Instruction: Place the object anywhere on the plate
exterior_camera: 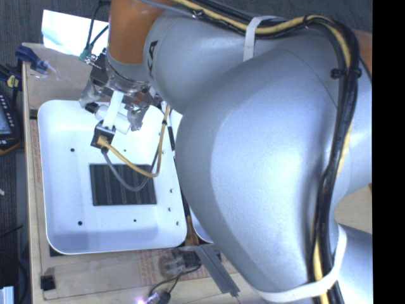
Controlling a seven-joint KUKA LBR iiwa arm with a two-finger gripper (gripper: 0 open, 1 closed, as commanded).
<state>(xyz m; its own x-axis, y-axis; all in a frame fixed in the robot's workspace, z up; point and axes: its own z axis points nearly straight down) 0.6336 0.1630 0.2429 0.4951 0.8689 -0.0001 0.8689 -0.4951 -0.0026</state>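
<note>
1. Object position cannot be told. The grey arm [266,138], by far the largest thing in view, covers the right half of the bench and most of the right bin [195,228]. Only a narrow white sliver of that bin shows beside the arm's lower edge.
2. Left bin [47,170]: white, shallow, rounded corners. Its left, near and far-left rims are uncovered. Its right rim runs close under the arm. The floor is bare white at the left and along the near side, so open room lies toward those edges.
3. Wooden bench [107,271]: a strip shows in front of the left bin and a thin margin down its left side.
4. Dark ribbed panel [123,184]: a rectangle set in the left bin's floor, about mid-bin, with white floor on all four sides. Nothing rests on it.
5. Orange band [130,30]: at the top of the view, above the wrist, over the bin's far edge.
6. Gripper [114,122]: over the far part of the left bin, just beyond the panel's far-left corner. Clenched or released: cannot tell. No item can be made out at it.
7. Yellow cable [136,166]: loops from the gripper across the panel's far edge and up toward the arm.
</note>
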